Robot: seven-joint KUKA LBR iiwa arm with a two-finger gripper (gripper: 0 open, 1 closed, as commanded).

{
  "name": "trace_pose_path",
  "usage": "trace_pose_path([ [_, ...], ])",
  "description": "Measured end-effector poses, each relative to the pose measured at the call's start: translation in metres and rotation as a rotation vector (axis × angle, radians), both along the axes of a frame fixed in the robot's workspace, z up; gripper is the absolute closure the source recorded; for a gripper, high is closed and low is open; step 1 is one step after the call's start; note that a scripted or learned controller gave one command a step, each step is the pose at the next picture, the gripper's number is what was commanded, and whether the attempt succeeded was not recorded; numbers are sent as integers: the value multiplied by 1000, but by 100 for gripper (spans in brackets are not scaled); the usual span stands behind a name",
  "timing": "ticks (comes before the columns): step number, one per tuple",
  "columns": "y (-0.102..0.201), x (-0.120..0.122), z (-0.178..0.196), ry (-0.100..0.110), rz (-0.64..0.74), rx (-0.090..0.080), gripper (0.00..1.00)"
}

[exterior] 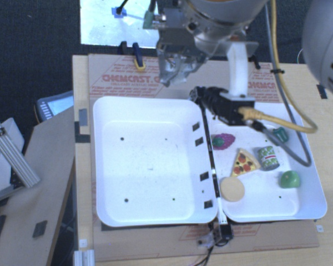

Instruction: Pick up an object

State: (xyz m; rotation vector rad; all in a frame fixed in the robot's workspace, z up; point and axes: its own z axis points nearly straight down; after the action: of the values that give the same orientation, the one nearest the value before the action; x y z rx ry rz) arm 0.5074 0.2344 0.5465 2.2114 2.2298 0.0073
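the left bin [150,165] sits to the left of the right bin [308,206]. the gripper [177,71] hangs above the far edge of the left bin, over the brown board [122,79]. how far its fingers are open cannot be told, and no toy shows between them. in the right bin, near its left wall, lie a purple toy [224,140] and a round cookie [232,189]. next come a pizza slice [245,162], a small can [268,157] and a green ball [289,179].
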Motion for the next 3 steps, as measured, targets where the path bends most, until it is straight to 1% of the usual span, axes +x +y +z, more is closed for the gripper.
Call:
trace_pose_path([
  [1,-36,-23,-219,19,-10,-9,100],
  [2,2,23,-88,-12,-3,5,100],
  [3,-4,52,-6,-8,-7,2,100],
])
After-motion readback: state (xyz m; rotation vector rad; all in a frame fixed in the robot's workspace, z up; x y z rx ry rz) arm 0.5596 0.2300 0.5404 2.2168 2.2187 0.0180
